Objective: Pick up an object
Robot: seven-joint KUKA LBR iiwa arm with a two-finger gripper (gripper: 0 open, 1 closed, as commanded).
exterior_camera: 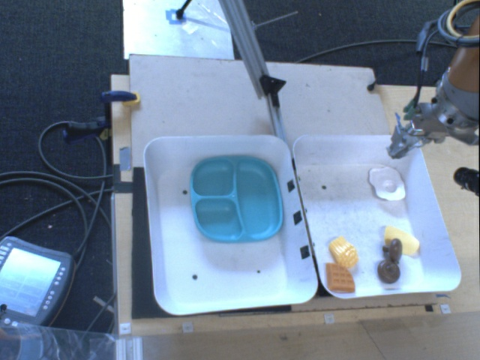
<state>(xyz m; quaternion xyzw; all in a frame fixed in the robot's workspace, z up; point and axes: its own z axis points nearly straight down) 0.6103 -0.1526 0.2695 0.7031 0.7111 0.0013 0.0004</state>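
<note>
Two white bins sit side by side on the bench, and the right bin (435, 201) serves as the landmark here. The gripper (397, 147) hangs over that bin's far edge, toward its right corner, at the end of the grey arm (459, 100) that comes in from the right. The gripper is small and partly blurred against the bin rim, so I cannot tell whether it is closed or parted, and nothing can be seen held in it. Inside the right bin, near its far right part and just below the gripper, lies a pale white piece (386, 184), flat and roundish, apart from the gripper tip. Toward the bin's near side lie four more small things: a yellow corn piece (343, 252) near the middle, an orange waffle (340, 278) just in front of it by the near wall, a yellow wedge (403, 239) toward the right wall, and a brown lump (390, 262) just beside and in front of the wedge, touching or nearly touching it. The corn and waffle lie close together; the wedge and lump form a second pair, well apart from the white piece. Left of the right bin, touching it along the shared wall, is the left bin (161, 223), which holds a teal tray (236, 198) with three compartments, lying flat near its middle.
</note>
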